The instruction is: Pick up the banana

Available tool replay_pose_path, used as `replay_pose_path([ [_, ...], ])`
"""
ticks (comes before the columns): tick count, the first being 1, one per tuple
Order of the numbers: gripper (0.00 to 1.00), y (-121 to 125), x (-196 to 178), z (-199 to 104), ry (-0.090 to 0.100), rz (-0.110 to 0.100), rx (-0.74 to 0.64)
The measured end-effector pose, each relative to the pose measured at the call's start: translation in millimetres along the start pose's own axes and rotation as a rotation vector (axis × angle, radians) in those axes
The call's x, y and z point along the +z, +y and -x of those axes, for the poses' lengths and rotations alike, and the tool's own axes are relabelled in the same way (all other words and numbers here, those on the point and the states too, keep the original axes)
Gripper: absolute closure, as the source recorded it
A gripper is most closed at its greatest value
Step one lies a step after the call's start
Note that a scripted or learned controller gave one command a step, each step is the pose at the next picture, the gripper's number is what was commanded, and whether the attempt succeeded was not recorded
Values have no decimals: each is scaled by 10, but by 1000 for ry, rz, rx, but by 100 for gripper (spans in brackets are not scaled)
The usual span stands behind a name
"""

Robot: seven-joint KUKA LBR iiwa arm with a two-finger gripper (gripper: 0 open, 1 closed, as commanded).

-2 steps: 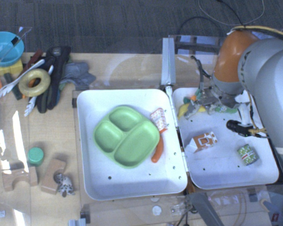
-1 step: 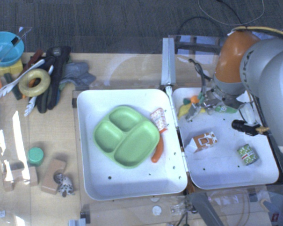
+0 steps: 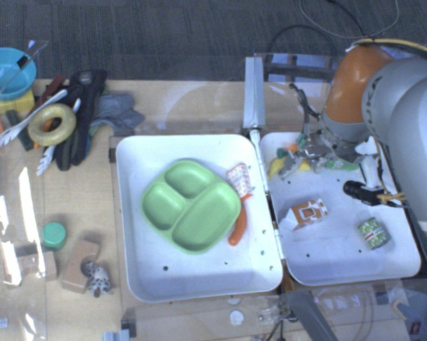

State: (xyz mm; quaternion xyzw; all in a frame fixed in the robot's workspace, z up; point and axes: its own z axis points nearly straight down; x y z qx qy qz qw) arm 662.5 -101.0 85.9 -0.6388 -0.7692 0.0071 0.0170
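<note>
Banana (image 3: 278,166) lies at the far-left corner of the right bin (image 3: 408,260), just left of the gripper (image 3: 306,154), which hangs low over that corner, presumably lined up for a grasp; whether it is spread or pinching cannot be told. Nearer the camera from the tool lie a small carton (image 3: 308,213) and a green packet (image 3: 372,232), their printing illegible; well to its left, the other bin holds a green divided plate (image 3: 192,205).

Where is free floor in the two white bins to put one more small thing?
Right bin: bare along the front wall, below the small carton and green packet. Left bin: bare front strip below the green divided plate. Crowded: the right bin's back, where the hand sits by the banana.
</note>
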Motion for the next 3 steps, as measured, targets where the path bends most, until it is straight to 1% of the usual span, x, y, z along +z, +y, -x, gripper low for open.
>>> replay_pose_path([
  [1,0,22,0,-58,-18,10,115],
  [2,0,15,5,-26,-10,7,206],
  [3,100,5,-88,-26,-12,3,204],
])
